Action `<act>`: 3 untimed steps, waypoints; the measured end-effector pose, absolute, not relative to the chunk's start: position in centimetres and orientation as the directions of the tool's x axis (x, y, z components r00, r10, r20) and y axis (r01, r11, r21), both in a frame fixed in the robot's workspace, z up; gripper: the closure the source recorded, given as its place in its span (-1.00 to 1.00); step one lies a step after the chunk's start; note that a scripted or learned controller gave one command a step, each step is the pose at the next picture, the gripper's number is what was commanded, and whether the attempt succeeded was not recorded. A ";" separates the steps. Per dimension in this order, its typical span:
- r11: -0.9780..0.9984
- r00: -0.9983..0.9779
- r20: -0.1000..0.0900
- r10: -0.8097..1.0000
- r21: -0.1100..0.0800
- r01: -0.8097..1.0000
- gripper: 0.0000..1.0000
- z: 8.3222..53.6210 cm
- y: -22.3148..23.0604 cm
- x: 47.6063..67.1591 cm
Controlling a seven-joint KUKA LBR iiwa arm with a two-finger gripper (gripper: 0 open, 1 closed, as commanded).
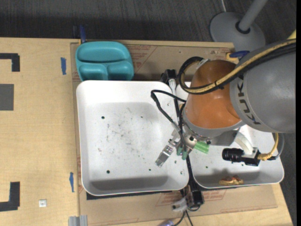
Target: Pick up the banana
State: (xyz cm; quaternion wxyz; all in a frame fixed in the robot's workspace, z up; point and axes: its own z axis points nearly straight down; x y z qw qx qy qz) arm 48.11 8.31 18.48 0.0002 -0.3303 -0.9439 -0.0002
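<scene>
- The big grey arm (270, 91) with its orange band (211, 98) is looming closest to the lens, reaching in from the right and covering much of the right bin (244, 180).
- Black cables (164, 102) are looping off the wrist and trailing across the seam between the two bins.
- The gripper (165, 155) is hanging low over the right part of the left bin (94, 126), close to the edge it shares with the other bin, tilting down toward the left.
- Its fingers are pointing at bare white floor; nothing is sitting between them, and whether they are spread or pressed together I cannot tell from here.
- A small green part (201, 147) is showing just beside the wrist.
- The banana (230, 180) is lying in the right bin near its front wall, a small brownish-yellow shape, well apart from the fingers.
- A teal tray (104, 61) is resting on the tabletop (37, 126) just behind the left bin.
</scene>
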 end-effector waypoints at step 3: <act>0.832 -0.832 -0.002 0.555 0.003 0.555 -1.00 26.9 17.0 48.0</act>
